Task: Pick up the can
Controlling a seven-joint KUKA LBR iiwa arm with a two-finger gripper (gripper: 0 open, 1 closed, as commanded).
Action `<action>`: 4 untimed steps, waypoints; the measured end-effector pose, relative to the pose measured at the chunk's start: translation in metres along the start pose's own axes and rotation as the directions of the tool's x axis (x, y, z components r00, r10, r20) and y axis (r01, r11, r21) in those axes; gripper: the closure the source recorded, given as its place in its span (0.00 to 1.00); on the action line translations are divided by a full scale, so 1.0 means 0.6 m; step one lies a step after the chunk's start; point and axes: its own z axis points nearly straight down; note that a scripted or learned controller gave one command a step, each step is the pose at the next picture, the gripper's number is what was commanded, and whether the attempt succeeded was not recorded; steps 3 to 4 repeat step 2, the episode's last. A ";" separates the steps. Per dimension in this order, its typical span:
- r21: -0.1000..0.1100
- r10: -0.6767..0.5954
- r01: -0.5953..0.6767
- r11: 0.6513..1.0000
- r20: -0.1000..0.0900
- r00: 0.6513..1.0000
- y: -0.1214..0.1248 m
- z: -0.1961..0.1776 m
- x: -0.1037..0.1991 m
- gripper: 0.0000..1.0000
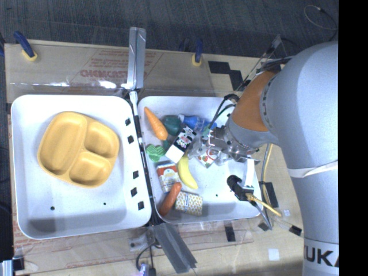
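The gripper (211, 150) is seen low inside the right bin (230, 195), reaching in from the right under the grey arm (305, 119) with its orange band (253, 108). How it is set cannot be told, since the metal parts at its tip are blurred together with a small red-and-white packet (206, 157) lying just beneath. The can (189, 202) is found well apart from the gripper, lower and to the left, lying on its side near the bin's front wall, patterned and pale. It is touched on its left by a reddish sausage (170, 197), and a banana (186, 172) is laid between it and the gripper. Further left, a red carton (167, 175), a green vegetable (154, 152) and a carrot (155, 123) are lined along the bin's left wall. A black-and-white box (183, 139), a dark green item (171, 123) and something blue (193, 122), possibly a bag, are crowded just left of the gripper. A yellow divided tray (77, 148) is held in the left bin (34, 211).
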 end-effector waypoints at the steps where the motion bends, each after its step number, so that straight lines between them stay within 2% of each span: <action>1: 0.002 -0.008 0.008 1.000 -0.001 1.000 0.000 -0.017 0.003 1.00; 2: -0.001 0.058 -0.058 0.998 0.000 0.998 0.034 -0.239 0.084 1.00; 4: -0.001 0.058 -0.058 0.998 0.000 0.998 0.034 -0.239 0.084 1.00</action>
